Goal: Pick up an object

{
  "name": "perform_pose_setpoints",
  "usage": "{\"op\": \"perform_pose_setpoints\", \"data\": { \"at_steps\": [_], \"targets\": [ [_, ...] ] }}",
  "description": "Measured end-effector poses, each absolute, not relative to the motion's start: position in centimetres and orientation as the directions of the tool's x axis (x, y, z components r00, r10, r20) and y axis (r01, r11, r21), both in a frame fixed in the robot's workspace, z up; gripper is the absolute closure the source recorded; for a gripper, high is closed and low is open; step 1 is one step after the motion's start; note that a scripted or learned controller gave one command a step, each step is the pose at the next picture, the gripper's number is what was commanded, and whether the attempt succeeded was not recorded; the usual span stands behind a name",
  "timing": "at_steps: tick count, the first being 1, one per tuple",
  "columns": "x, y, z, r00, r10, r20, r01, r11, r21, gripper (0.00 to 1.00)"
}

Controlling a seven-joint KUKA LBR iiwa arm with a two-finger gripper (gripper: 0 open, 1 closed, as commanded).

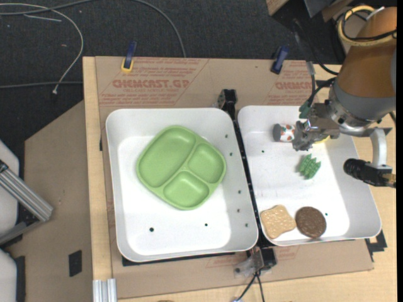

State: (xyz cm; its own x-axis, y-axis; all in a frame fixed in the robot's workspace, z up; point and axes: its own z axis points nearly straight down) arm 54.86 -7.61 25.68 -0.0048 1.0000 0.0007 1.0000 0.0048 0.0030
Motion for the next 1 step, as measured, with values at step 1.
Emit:
{"op": "perform_pose_setpoints", "data": {
  "at_steps": [1],
  "targets": [
    [56.68, -2.77, 25.97, -0.005, 1.0, 0.001, 1.0, 0.005, 0.002, 1.0]
  ]
}}
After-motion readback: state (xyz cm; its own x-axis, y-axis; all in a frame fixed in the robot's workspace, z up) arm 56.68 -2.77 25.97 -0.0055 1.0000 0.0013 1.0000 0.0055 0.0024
